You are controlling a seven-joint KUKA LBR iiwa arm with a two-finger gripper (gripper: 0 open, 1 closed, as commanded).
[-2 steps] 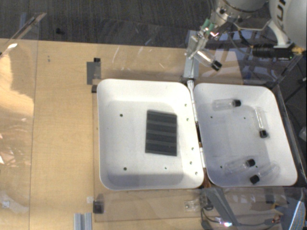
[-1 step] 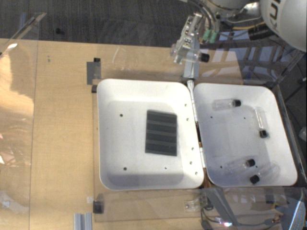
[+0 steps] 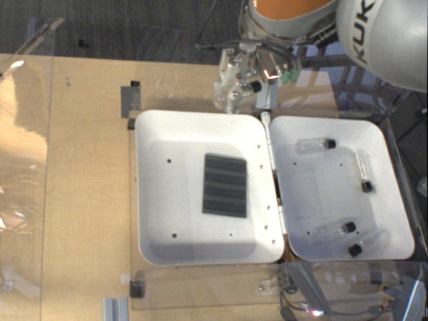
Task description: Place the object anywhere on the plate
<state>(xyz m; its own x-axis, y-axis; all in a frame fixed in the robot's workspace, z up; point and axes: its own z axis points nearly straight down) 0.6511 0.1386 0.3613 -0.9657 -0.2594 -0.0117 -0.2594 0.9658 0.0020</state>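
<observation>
Hovering above the left bin's [image 3: 154, 179] far rim, the claw [image 3: 231, 92] leaves its finger state unreadable.

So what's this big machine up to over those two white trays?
A grey and orange robot arm hangs above the far edge of two white bins. Its gripper holds what looks like a clear tube. The left bin has a dark ribbed plate, where the object should go. The right bin holds several clear black-capped tubes.
</observation>
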